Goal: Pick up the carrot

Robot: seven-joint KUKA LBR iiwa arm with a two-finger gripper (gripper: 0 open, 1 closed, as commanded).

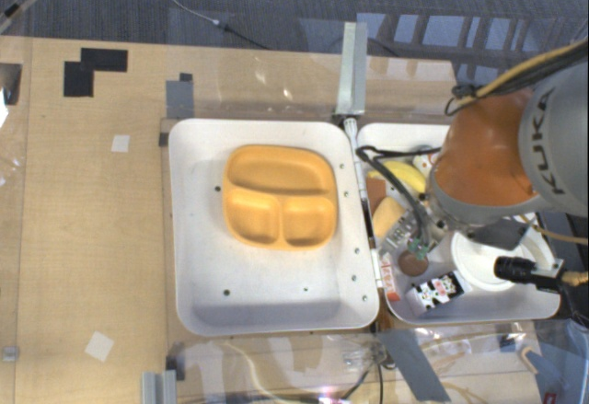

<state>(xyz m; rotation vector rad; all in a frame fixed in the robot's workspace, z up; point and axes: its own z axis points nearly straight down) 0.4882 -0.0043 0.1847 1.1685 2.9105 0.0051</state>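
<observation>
Centrally, two shallow white bins sit side by side on a tan wooden bench (83, 236) under a clear, glossy sheet. Both bins are smooth moulded plastic with rounded corners. The left bin (198, 292) has small dark holes spaced across its floor. It holds a yellow plate (279, 196), matte, rounded-rectangular, divided into one long compartment and two smaller ones.

The right bin (543, 305) is largely covered by the arm (488, 158), which has a smooth orange band and a grey shell. The grey shell carries black lettering reading "KUK"; the rest of the word runs out of frame.

The gripper (416, 244) hangs low over the left half of the right bin, among metallic parts and black cables. Whether it is released or clenched cannot be told, and no object is visibly grasped.

The carrot (375, 188) appears as a narrow orange-brown shape along the left wall of the right bin, partly hidden. It lies just beside a curved yellow banana (408, 178). A pale rounded fruit (386, 210) sits below the banana.

A round white bowl (479, 271) rests near the front of the right bin. A small black-and-white box (433, 288) lies beside it; its print is too small to read.

Black block shapes (92, 71) mark the bench at upper left.
</observation>
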